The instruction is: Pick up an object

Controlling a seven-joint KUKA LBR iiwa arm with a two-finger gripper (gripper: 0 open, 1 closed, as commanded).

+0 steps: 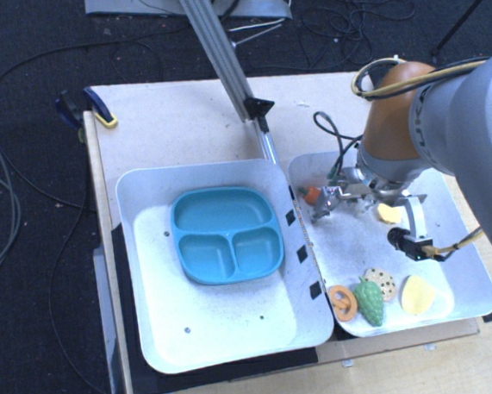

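Camera view: jaws (324, 201) low in right bin (464, 301) near its left wall, spread or pressed together — cannot tell. Orange toy (312, 195) just beside jaws. Pretzel (342, 301), green toy (369, 301), yellow piece (417, 295) well apart at front rim. Blue tray (227, 234) in left bin (154, 322)

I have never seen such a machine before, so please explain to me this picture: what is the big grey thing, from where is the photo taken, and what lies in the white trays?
The big grey shape with an orange band is a robot arm, reaching in from the right. At its end is a gripper, the part meant to take things; whether it holds anything cannot be told here.

One fixed camera looks down at a slant on a bench carrying two shallow white bins.

The left white bin holds a blue plastic plate with three compartments. The right white bin holds small toy foods: an orange pretzel-like ring, a green bumpy piece, a speckled round cookie, a yellow piece, and a small orange-red piece beside the gripper.
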